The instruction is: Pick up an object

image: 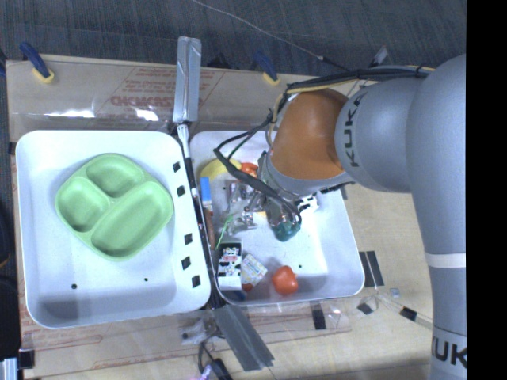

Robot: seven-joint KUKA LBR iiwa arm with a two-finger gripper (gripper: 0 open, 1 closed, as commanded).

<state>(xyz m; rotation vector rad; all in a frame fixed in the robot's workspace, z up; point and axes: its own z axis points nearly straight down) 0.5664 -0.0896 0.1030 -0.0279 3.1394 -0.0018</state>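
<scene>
I see the hand (265, 208) low over the right bin (337, 248) middle | grip: I cannot tell | tomato (285, 279) near front edge | green plate (115, 204) in left bin (40, 236)

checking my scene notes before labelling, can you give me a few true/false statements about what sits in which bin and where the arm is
1. The green divided plate lies in the left bin. True.
2. The arm reaches over the left bin. False: it is over the right bin, coming in from the right side of the view.
3. A red-orange round object lies near the front edge of the right bin. True.
4. The small black-and-white carton sits on the green divided plate. False: it is in the right bin, by the divider between the bins.
5. The band above the arm's wrist is blue. False: the band is orange.
</scene>
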